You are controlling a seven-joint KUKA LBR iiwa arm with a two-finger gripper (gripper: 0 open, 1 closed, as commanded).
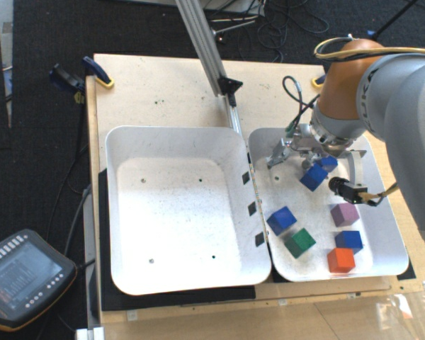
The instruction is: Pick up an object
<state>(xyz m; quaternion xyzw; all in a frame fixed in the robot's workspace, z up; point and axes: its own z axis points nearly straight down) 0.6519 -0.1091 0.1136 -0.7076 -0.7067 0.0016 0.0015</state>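
Blue cube (314, 176) sits tilted just under my gripper (317, 163) in the right bin (389, 232).

My wrist hangs over the upper part of that bin, and the blue cube seems to sit between my fingers, though the wrist hides them and I cannot tell how far apart they are or whether they grip it. Lower in the same bin lie another blue cube (281, 219), a green cube (299, 242), a purple cube (345, 213), a small blue block (348, 240) and an orange cube (341, 260). The left bin (127, 154) stands beside it on the table (163, 83).
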